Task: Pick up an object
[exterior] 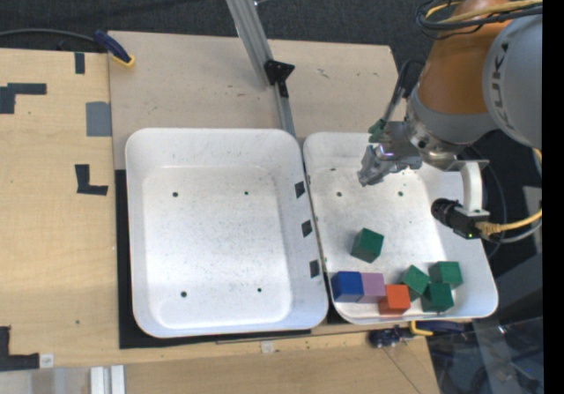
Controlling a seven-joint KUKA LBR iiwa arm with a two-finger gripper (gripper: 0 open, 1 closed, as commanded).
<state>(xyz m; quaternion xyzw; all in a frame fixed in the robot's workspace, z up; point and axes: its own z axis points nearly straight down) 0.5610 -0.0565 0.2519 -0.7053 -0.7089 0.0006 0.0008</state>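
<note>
The right bin point(339, 163) holds several small blocks. A dark green cube point(367, 244) lies alone near its middle. Along the front edge sit a blue cube point(347, 286), a lilac block point(374, 286), an orange block point(397, 298) and three green blocks point(434, 285). My gripper point(377, 167) hangs over the far part of this bin, well above and behind the lone green cube. Nothing shows between its fingers.
The left bin point(216, 234) stands beside the right one. A slanted metal pole point(251, 26) runs down to the gap between the bins. A cable and a white bracket point(467, 207) sit at the right bin's right side.
</note>
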